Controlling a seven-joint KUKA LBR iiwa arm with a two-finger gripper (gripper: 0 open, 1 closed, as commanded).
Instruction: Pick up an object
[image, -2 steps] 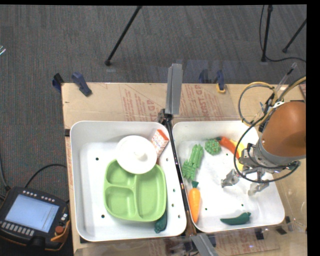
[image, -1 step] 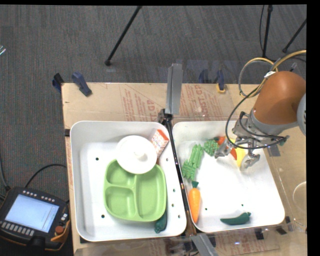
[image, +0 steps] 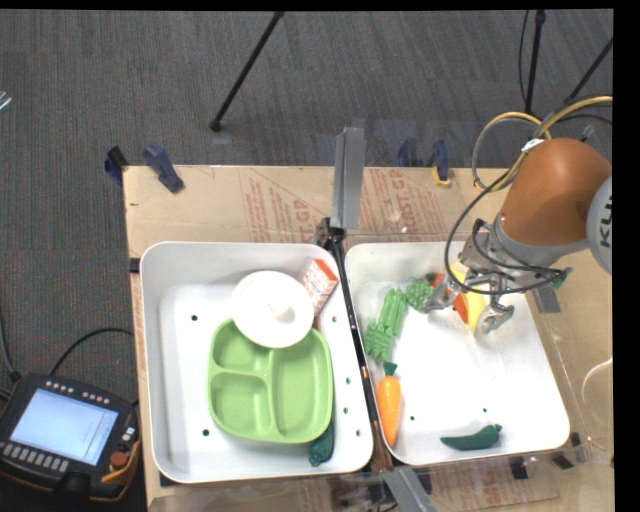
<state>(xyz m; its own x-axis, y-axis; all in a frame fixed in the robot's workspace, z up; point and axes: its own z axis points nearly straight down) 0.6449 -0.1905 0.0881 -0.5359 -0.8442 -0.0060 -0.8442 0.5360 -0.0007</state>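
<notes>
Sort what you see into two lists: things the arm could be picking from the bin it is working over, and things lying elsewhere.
In play, right bin: end effector, green ridged toy, carrot, dark green pepper.

Elsewhere, left bin: green divided tray, white round lid, small carton.

Even, soft light is falling from overhead, and the two shallow white plastic bins (image: 165, 300) are glowing bright without harsh glare. Only faint shadows are pooling under the objects. The dark grey carpeted floor (image: 120, 80) is looking dim, and the whole frame is reading slightly soft and grainy.
</notes>
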